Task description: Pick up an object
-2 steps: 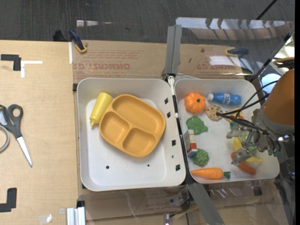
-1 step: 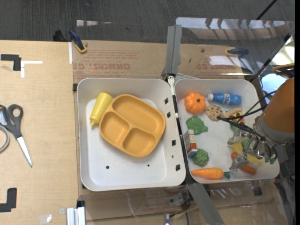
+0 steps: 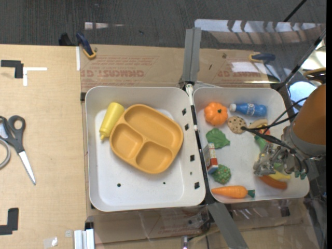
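The right bin holds several toy foods: an orange pumpkin, a blue bottle, a cookie, a green leaf, a small carton, broccoli and a carrot. My gripper is low in this bin's right front corner. It hangs just above a red-orange piece and a yellow piece. The grey wrist and cables hide what lies directly under it.
The left bin carries a yellow divided plate with a yellow bottle beside its left edge. Scissors lie on the wooden bench far left. The arm's orange band overhangs the right bin's right wall.
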Robot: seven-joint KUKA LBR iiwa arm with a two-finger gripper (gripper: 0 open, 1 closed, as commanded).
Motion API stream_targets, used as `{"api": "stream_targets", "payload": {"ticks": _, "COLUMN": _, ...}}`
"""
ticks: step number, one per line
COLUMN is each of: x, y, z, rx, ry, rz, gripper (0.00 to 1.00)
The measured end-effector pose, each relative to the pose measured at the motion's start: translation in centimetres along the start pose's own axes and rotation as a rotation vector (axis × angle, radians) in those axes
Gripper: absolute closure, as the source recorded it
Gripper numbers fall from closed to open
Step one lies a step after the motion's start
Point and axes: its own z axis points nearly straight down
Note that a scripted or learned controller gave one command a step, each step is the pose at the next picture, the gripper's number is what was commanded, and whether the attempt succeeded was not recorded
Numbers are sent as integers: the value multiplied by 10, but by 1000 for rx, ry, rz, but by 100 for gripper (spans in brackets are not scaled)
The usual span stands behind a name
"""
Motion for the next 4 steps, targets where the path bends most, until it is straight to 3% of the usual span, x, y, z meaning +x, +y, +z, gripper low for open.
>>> {"api": "stream_targets", "payload": {"ticks": 1, "x": 0, "y": 0, "z": 0, "rx": 0, "ry": 0, "rz": 0, "gripper": 0}}
{"api": "stream_targets", "payload": {"ticks": 2, "x": -2, "y": 0, "z": -9, "rx": 1, "ry": -4, "rz": -2, "gripper": 100}}
{"api": "stream_targets", "payload": {"ticks": 3, "x": -2, "y": 1, "z": -9, "rx": 1, "ry": -4, "rz": -2, "gripper": 0}}
{"api": "stream_targets", "payload": {"ticks": 4, "x": 9, "y": 0, "z": 10, "rx": 0, "ry": 5, "rz": 162, "gripper": 0}}
